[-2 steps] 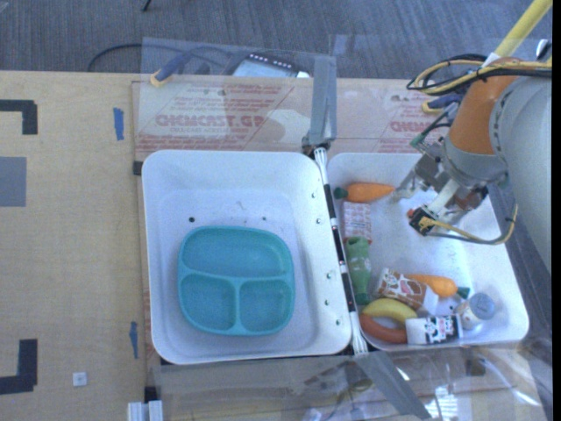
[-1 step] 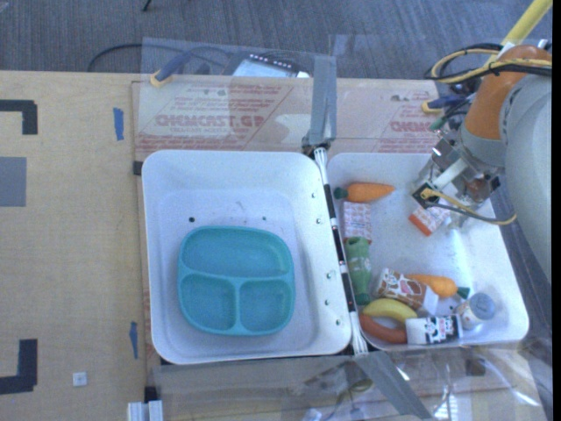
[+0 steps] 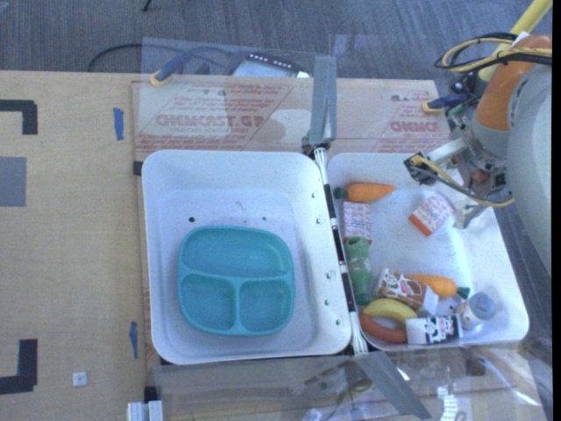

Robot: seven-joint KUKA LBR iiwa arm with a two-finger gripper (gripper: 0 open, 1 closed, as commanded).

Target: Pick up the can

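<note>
The can (image 3: pixel 480 307) is a small one with a bluish-grey top, standing at the near right corner of the right bin (image 3: pixel 491 235). It is beside a black and white carton (image 3: pixel 436 328). My gripper (image 3: pixel 470 207) hangs over the far right part of that bin, well behind the can and clear of it. A small red and white packet (image 3: pixel 430 214) lies just left of the gripper.
The right bin also holds a carrot (image 3: pixel 372 191), a pink packet (image 3: pixel 357 221), a green item (image 3: pixel 358 266), a banana (image 3: pixel 391 308), a sausage (image 3: pixel 384 328) and an orange piece (image 3: pixel 436 283). A teal divided plate (image 3: pixel 235 280) lies in the left bin (image 3: pixel 166 191).
</note>
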